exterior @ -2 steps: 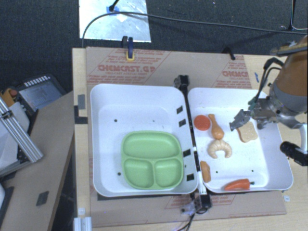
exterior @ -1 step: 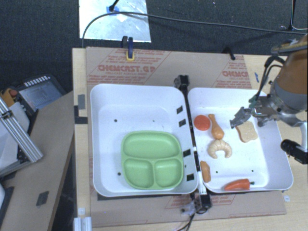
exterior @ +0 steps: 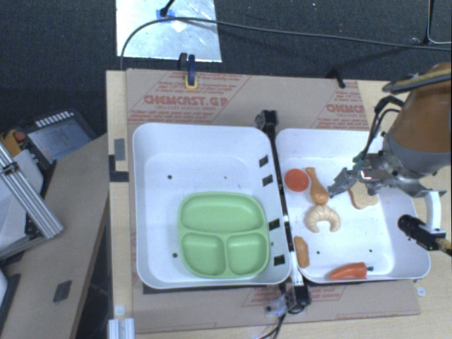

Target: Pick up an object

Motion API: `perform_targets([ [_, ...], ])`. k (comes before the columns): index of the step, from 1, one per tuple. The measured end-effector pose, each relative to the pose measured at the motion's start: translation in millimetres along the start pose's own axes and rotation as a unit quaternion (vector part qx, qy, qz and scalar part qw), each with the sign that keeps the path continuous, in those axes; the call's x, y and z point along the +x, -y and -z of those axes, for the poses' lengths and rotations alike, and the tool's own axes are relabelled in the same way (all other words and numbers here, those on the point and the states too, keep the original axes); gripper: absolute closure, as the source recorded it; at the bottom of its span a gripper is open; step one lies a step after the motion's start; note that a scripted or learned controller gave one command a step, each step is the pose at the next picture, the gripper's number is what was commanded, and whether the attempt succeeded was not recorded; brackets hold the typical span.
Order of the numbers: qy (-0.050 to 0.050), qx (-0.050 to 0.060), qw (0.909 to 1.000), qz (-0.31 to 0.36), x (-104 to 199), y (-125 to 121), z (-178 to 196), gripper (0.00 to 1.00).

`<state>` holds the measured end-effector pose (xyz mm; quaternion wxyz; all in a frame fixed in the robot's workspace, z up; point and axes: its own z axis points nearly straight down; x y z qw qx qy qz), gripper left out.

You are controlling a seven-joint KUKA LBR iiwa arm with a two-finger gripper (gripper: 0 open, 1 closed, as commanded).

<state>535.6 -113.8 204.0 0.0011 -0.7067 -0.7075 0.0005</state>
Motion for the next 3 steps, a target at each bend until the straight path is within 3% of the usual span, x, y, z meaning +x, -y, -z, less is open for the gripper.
perform_targets([
  [2,-0.001,-0.003,1.0000,0.000,-5,0,-110,0.00],
  [3,0.001,-0.011,0.9999,0.001,-5,-5,-93,1.00],
])
